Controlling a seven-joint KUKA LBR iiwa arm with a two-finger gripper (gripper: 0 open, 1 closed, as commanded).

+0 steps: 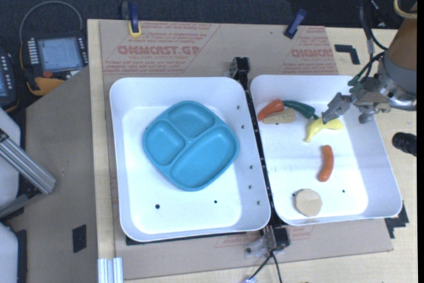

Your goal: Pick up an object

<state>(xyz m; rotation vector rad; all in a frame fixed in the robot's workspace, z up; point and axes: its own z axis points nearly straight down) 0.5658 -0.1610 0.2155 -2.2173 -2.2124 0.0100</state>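
Two shallow white bins sit side by side on the bench. The left bin [126,142] carries a blue plastic divided plate [191,144] near its middle. The right bin [377,142] carries the small things: an orange toy carrot with a green top [278,108] and a pale flat piece [283,118] touching it near the bin's far-left corner, a yellow banana-shaped toy [322,127] just toward the middle from them, an orange-red sausage-shaped toy [325,163] near the centre, and a round tan biscuit-like disc [307,202] close to the near edge.

The grey arm reaches over the right bin's far-right part, and its two-finger gripper [344,108] hangs with the fingers spread apart, one dark fingertip [330,112] right at the upper end of the yellow toy, the other nearer the bin's right edge. Nothing sits between the fingers.

Judging from this, the step in hand is the approach to a grasp, with the yellow toy the likeliest target. The fingers do not yet straddle it, so the next move would call for shifting the gripper toward the bin's left edge until the toy lies between both fingers, descending, and then closing. A close from the present spot would probably only nudge the toy aside.
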